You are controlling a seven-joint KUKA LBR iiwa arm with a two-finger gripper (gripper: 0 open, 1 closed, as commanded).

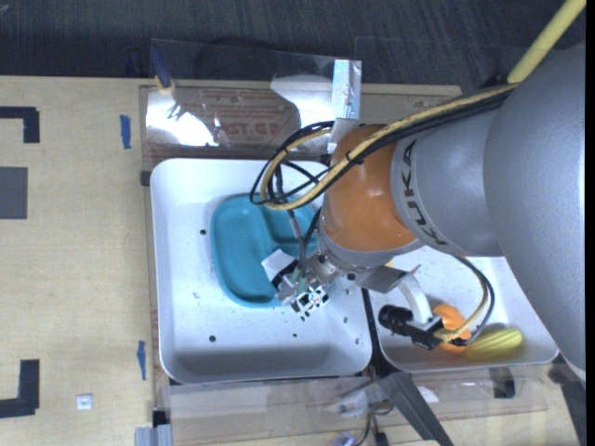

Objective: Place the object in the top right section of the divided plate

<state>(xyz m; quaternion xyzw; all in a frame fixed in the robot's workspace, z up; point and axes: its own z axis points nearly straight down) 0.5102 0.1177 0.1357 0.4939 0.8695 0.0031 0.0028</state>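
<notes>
The arm [465,175], smooth grey with a glossy orange band, reaches in from the right over the left bin [186,323]. That bin is shallow, white, with rounded corners and a few dark specks on its floor. In it lies the plate [237,249], teal and smooth, with raised rims; its long axis runs roughly up and down the view, and the arm covers its right part. The gripper [305,291] hangs at the plate's lower right edge, a dark, blurred cluster; whether it is clamped on anything cannot be told. In the right bin [548,347] lie a yellow, elongated banana-like object [493,344], pointing left to right, and beside it something orange [450,318].
</notes>
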